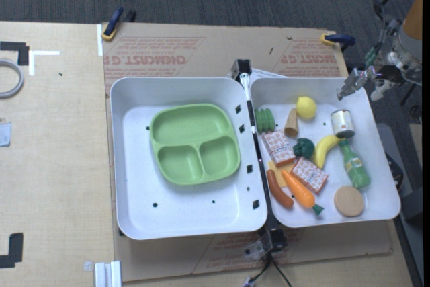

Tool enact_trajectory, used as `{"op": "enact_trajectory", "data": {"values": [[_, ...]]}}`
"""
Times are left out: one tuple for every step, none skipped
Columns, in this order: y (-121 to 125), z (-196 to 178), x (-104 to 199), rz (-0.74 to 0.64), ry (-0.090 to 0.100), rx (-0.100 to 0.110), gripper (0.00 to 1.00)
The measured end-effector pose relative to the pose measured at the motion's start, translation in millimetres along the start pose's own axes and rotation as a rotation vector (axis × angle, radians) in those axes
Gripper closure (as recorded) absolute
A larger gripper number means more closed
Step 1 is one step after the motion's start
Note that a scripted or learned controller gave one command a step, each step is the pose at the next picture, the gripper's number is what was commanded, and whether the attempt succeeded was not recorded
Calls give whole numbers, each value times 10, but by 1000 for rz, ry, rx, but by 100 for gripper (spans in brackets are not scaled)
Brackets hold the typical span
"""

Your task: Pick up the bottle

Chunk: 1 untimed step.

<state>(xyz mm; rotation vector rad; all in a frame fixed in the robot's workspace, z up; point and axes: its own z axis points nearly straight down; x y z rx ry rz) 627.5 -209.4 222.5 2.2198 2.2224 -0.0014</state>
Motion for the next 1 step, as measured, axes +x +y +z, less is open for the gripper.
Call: {"op": "enact_trajectory", "data": {"values": [[5, -98, -1, -3, -2, -1, 100]]}}
